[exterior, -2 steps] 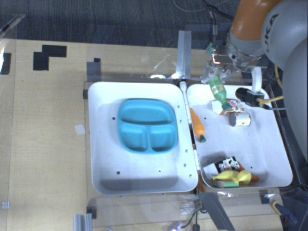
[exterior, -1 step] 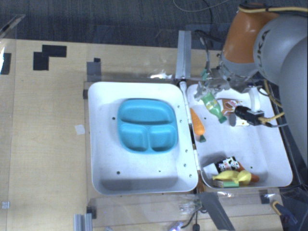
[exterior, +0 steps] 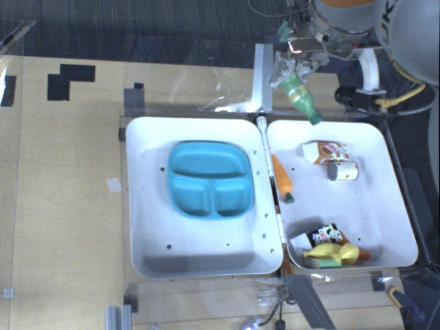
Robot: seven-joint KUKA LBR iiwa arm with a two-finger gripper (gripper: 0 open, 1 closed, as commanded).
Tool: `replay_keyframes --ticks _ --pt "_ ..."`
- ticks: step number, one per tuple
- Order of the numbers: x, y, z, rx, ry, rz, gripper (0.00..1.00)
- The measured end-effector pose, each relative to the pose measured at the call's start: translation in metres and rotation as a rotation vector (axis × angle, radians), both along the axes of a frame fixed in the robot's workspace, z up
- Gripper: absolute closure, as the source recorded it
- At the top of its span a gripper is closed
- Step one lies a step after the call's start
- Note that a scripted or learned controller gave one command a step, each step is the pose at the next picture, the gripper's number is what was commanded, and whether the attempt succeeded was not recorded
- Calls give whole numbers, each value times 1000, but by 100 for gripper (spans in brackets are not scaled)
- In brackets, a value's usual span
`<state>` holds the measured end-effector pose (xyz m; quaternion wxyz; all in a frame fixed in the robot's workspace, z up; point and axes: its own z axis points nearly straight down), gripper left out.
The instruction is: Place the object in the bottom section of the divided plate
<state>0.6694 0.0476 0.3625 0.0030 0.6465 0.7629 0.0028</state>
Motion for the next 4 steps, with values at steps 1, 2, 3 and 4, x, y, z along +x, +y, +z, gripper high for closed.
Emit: replay_keyframes --ticks 1,2,3,4 --pt "-68 33 -83 1 6 -140 100" --pt "-100 43 -160 0 7 -118 100" --pt "-78 69 -191 0 7 -79 100" --pt "-67 135 -14 1 2 53 100"
